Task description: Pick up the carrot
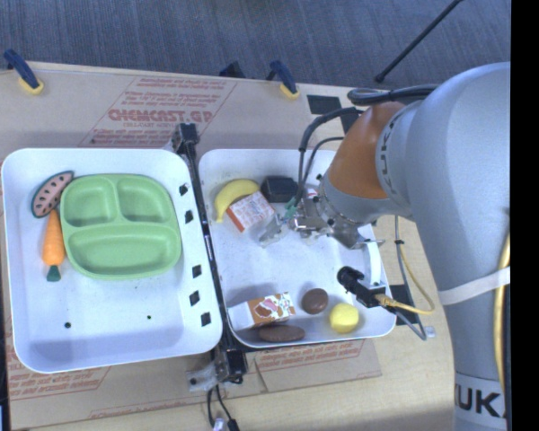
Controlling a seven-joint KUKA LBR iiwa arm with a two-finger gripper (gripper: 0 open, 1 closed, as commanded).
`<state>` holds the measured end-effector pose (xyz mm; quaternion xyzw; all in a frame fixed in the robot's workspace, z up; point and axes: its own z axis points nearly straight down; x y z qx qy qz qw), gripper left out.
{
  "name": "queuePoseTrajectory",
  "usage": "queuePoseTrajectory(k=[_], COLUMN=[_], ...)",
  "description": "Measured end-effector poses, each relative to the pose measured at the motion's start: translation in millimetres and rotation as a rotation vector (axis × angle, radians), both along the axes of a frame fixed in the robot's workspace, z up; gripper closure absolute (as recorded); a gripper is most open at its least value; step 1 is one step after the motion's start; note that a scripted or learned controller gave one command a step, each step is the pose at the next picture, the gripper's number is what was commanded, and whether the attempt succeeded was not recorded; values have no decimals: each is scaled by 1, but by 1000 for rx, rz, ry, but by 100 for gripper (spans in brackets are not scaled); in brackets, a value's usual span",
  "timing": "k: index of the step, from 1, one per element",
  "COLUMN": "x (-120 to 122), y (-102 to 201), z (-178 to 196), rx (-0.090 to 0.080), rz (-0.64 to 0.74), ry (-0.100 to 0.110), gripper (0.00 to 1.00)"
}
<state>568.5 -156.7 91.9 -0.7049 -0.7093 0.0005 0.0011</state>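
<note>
your gripper (283,225) hangs over the right bin (377,330), its tips low beside a red-and-white packet (250,211). you cannot tell how they are set, and nothing shows between them. the carrot (53,241) lies in the left bin (99,353), well apart at nine o'clock from the gripper, touching the green tray (121,225) along the tray's nine o'clock edge, with a watermelon slice (51,193) at the carrot's twelve. around the gripper you have a banana (234,193) at eleven and a lemon (344,318) at five. both bins sit on brown cardboard (153,106); grey carpet (162,16) lies beyond at twelve.
</note>
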Motion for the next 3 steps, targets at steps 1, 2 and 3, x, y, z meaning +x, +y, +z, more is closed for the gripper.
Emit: queuePoseTrajectory(k=[1,2,3], x=[-52,-3,17], y=[39,44,39], z=[-1,0,0], rx=[1,1,1], rz=[0,-1,1], ry=[3,1,1], gripper=[0,0,0])
